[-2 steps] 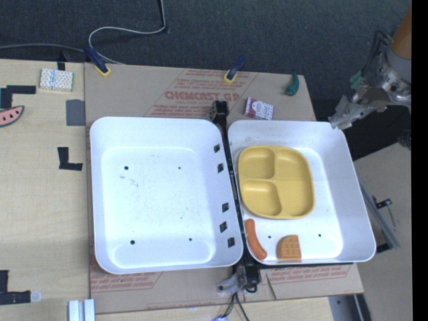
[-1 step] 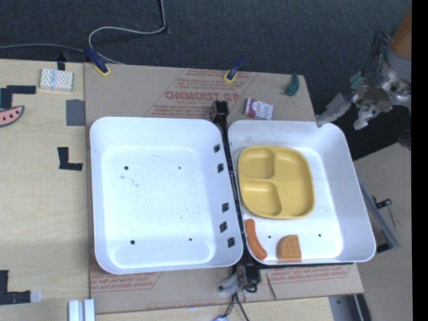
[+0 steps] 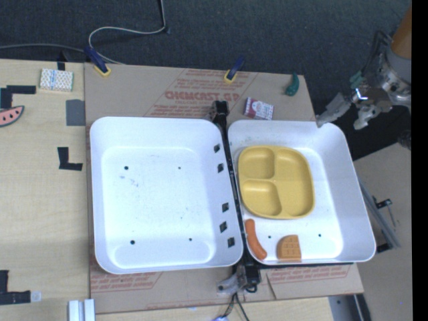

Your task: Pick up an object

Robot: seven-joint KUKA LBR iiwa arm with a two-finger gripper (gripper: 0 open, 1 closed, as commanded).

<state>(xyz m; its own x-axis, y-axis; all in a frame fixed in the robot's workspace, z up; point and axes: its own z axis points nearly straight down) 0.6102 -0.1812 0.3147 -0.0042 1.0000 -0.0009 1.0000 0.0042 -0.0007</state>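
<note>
Cardboard sheeting (image 3: 200, 95) covers the bench, with dark carpet (image 3: 267, 19) along the top of the frame. Two white bins sit side by side on the cardboard. Left bin (image 3: 107, 179): occupies the centre-left. Right bin (image 3: 344, 179): holds three items. A yellow divided plate (image 3: 275, 181) lies in its upper middle. An orange sausage (image 3: 255, 239) lies near the lower left corner, just below the plate. A tan waffle (image 3: 289, 247) lies just right of the sausage, apart from it.

Gripper (image 3: 361, 109): located at the upper right of the frame, outside the right bin and beyond its upper right corner. Whether it is open or closed cannot be determined at this resolution; nothing is seen in its grasp. The arm (image 3: 401, 45) enters from the right edge.

All three items lie well apart from the gripper, down and to its left. The plate is nearest; the sausage and waffle are farthest, at the bin's lower edge.

A small red-and-white packet (image 3: 258, 108) lies on the cardboard above the right bin.
</note>
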